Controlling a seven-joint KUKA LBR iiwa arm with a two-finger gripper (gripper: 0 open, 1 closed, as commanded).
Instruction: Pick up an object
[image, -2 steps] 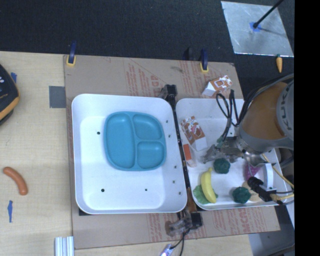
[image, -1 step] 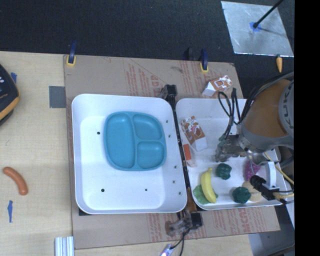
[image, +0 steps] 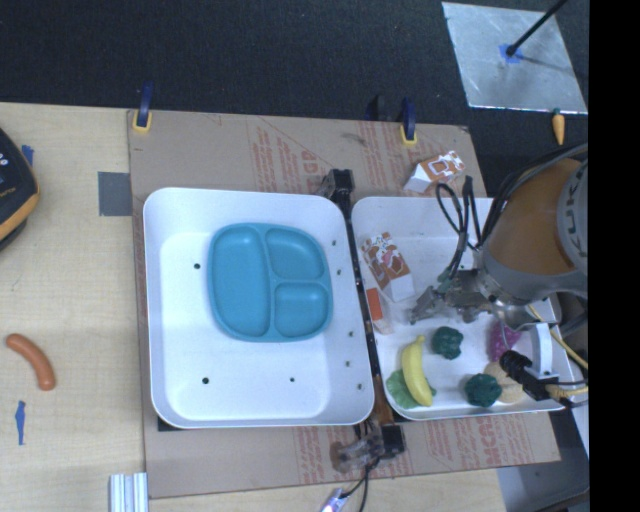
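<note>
Gripper (image: 440, 303) is hanging low in the right bin (image: 400, 212); can't tell its state from this angle. Nothing is visibly sitting in its grasp. Broccoli piece (image: 447, 342) is lying just below the gripper. Banana (image: 416, 371) is lying w/ a green item at its left, nearer the front wall. A 2nd broccoli piece (image: 482, 389) is sitting further right. Blue divided plate (image: 270, 280) is resting in the left bin (image: 170, 300).
</note>
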